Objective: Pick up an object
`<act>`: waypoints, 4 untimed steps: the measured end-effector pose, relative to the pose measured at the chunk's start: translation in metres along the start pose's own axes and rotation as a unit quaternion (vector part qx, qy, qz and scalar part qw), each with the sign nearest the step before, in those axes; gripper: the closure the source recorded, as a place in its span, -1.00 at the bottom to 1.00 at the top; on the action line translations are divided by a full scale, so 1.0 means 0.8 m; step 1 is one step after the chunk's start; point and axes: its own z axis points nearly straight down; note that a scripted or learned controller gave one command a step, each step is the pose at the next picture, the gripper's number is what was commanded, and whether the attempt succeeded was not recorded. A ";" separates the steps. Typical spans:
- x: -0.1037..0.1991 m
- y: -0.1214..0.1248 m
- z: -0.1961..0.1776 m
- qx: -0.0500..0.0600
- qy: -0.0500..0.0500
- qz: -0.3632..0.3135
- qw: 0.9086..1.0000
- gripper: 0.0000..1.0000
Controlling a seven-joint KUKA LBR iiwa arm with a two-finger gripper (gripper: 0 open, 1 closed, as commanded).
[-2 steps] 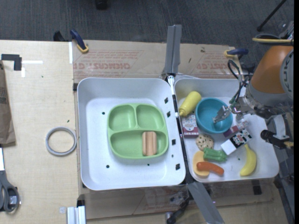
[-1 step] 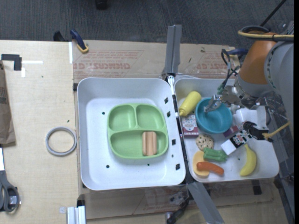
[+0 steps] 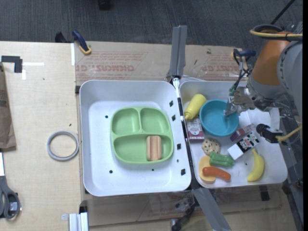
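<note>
My gripper reaches in from the right and hangs over the right bin, its tip at the right rim of a blue bowl. A yellow mustard bottle lies just left of the bowl. Below the bowl sit a cookie, a green vegetable, a red-orange sausage on an orange piece, a banana, a small red carton and a black-and-white box. Nothing shows between the fingers.
The left bin holds a green divided plate with a hot dog in its lower compartment. A grey tape ring lies on the bench left of the bins. A metal divider stands between the bins at the back.
</note>
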 end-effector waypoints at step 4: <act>0.036 -0.062 -0.131 0.006 0.010 0.068 0.998 1.00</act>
